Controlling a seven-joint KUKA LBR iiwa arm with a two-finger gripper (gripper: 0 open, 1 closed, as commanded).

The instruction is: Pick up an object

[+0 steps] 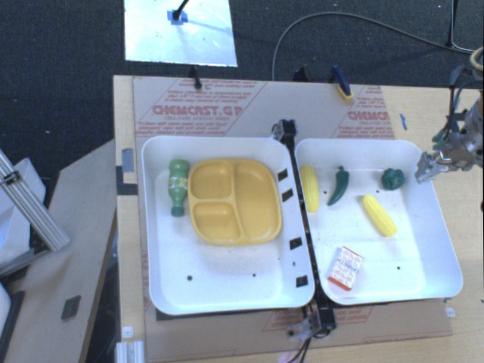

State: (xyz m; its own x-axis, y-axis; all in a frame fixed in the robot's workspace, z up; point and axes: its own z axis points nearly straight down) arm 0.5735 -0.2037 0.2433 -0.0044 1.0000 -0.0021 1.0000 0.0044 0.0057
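The right bin point(442, 255) holds a yellow corn cob point(379, 215), a second corn cob point(310, 189) lying along its left wall, a green chili pepper point(338, 186), a small dark green bell pepper point(392, 178) and a red and white box point(345, 268). My gripper point(429, 168) hangs over the bin's far right rim, just right of the bell pepper and apart from it. Nothing shows in its grasp.
The left bin point(162, 278) holds a yellow divided plate point(233, 201) and a green bottle point(178, 187) beside it. A black clip strip point(295, 210) runs along the wall between the bins. A cable point(318, 21) crosses the dark floor behind the bench.
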